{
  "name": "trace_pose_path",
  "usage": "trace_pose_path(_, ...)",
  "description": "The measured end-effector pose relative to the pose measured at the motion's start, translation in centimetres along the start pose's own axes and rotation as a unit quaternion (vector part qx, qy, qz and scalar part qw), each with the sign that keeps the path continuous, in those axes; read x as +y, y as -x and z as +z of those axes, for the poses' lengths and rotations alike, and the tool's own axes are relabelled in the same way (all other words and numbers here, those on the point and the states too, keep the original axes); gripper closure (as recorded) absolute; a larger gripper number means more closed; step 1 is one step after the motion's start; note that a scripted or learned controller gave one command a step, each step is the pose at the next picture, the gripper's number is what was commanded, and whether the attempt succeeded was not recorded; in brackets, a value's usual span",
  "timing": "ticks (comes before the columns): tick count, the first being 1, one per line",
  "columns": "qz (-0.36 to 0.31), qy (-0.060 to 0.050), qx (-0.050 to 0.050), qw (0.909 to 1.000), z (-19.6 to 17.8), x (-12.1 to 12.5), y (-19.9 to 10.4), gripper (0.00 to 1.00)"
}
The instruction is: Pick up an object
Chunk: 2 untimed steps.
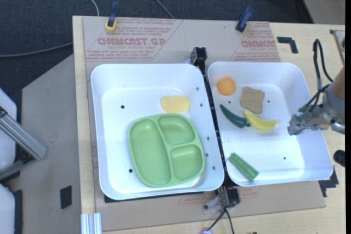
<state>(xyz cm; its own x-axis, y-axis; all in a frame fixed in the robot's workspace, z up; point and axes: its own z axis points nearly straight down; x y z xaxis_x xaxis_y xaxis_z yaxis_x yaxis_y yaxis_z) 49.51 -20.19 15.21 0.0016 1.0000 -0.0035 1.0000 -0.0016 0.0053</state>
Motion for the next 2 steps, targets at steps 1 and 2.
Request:
trace_pose_path(1,-0.001,0.001,0.0,1.0,-6.11,-0.52,0.28,1.0)
trace_pose_path(2,-0.001,-0.001,0.0,1.0,-6.94,-0.44,0.33,1.0)
